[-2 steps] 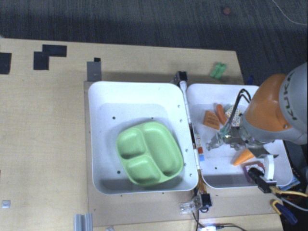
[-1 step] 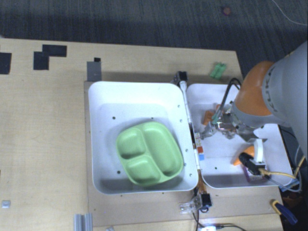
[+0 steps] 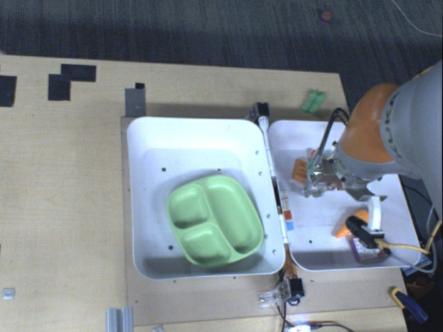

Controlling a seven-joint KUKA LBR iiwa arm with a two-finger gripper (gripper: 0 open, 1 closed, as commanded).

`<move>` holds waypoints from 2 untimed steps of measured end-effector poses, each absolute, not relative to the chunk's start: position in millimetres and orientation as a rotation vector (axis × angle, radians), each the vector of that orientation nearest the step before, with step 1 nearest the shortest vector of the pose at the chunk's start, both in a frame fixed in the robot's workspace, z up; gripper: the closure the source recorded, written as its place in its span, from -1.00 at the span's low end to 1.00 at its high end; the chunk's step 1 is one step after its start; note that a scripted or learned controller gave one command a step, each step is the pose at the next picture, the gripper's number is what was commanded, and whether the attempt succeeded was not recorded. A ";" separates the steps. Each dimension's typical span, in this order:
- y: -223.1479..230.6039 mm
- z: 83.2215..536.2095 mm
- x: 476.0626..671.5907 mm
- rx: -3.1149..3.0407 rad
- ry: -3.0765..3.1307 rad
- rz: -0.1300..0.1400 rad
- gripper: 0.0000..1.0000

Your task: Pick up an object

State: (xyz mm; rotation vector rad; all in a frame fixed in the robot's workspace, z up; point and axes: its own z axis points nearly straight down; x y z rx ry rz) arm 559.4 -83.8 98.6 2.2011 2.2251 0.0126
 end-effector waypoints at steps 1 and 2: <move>-83.8 98.5 559.3 2.201 2.225 0.012 -1.00; -91.0 85.4 631.8 2.211 2.227 0.004 -1.00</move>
